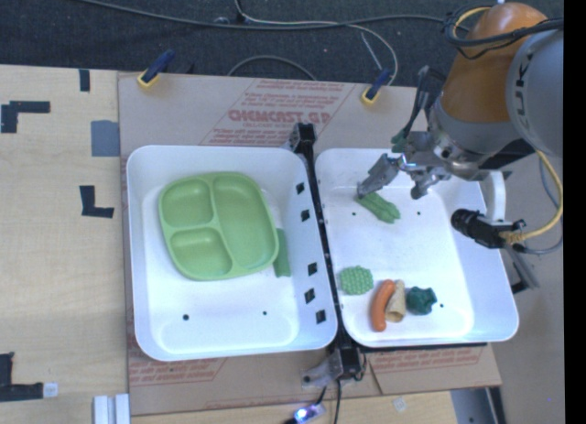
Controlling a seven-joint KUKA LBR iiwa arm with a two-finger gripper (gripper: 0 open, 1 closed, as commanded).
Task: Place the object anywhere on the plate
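Near the right bin's (458, 321) far edge, spread fingers (377, 178) straddle a green piece (379, 207).

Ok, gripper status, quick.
Gripper: open, fingers spread, holding nothing; it hovers in the right bin just above the green pod-shaped piece.

The arm (494, 74) reaches in from the right, gripper (400, 182) lowered, fingers spread apart.
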